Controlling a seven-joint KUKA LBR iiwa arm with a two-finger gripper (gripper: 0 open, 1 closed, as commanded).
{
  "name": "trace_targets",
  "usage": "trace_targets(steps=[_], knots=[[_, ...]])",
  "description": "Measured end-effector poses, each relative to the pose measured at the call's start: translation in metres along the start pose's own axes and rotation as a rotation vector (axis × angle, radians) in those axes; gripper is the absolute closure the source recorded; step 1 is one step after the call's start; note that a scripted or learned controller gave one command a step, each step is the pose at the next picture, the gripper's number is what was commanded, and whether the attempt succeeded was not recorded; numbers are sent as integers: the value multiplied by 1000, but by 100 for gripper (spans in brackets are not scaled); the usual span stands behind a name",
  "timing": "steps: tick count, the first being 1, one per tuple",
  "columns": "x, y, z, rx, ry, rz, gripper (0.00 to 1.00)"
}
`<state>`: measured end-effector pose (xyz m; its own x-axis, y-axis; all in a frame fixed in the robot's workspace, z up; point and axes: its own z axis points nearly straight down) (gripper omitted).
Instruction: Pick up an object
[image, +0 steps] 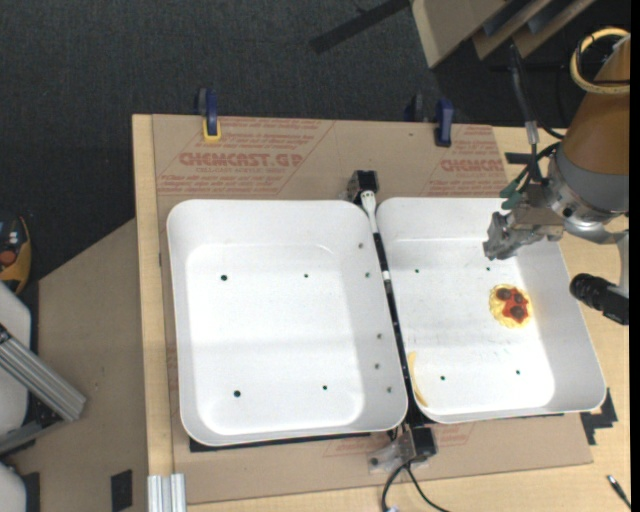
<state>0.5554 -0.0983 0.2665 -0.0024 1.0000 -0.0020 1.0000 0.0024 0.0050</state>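
The pincer (503, 243) is hovering over the right bin (560, 390), near a small yellow and red toy (510, 305) lying there. I cannot tell its state. The left bin (190, 300) is sitting beside it on the bench (160, 170).

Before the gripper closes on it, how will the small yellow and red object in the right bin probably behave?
The yellow and red object looks low and flat, so it probably will not roll. It seems small, likely light. Lying flat against the right bin, its edges may be hard to grip.

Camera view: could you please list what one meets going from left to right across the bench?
Left white bin → black divider strip → right white bin → end effector, with the small yellow-and-red object just below it.
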Motion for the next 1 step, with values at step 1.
trace_targets(steps=[1], knots=[[48, 34, -57, -4, 1, -3, 100]])
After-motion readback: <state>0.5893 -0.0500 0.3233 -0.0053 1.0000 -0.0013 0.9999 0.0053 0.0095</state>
